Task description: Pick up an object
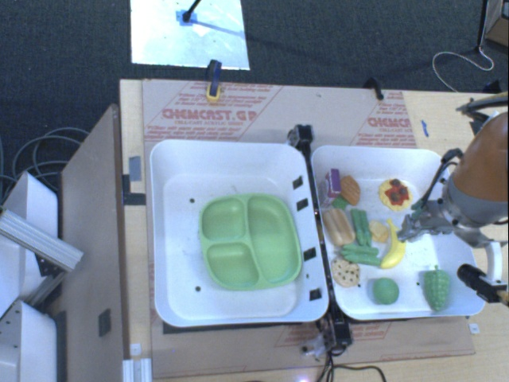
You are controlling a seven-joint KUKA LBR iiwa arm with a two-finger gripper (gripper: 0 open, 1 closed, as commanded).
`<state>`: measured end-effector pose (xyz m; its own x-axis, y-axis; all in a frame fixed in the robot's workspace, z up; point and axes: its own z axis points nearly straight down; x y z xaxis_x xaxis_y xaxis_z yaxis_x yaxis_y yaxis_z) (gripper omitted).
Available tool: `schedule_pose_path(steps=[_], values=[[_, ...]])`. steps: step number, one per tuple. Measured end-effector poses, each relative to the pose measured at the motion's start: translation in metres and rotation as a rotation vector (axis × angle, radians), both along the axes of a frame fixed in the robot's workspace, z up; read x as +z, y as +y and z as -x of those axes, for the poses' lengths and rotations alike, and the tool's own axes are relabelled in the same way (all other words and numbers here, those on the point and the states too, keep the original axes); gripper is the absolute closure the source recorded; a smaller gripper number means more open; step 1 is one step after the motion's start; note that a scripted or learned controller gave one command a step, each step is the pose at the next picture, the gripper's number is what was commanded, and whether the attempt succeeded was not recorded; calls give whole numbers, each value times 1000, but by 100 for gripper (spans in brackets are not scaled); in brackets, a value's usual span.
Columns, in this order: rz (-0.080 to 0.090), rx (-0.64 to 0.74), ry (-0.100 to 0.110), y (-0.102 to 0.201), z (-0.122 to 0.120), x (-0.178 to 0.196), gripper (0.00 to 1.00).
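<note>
The right bin holds several toy foods: a yellow banana, green beans, a hot dog bun, a pizza slice, a cookie, a green ball and a bumpy green fruit. A purple piece and an orange-brown piece lie at the bin's far left. My gripper reaches in from the right and hangs low over the middle of this bin, just above the upper end of the banana. Nothing shows clearly inside it.
The left bin bears a light green divided plate. A black divider with clips runs between the bins. The grey arm with its orange band covers the right bin's right side. Cardboard lies under both bins.
</note>
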<state>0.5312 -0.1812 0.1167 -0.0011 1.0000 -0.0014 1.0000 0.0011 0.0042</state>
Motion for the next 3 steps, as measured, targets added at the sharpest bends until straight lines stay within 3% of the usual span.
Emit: schedule_pose_path(steps=[1,2,3], values=[[0,0,1,0,0,0,0],[-3,4,6,24,8,-34,0],[0,2,0,22,6,-21,100]])
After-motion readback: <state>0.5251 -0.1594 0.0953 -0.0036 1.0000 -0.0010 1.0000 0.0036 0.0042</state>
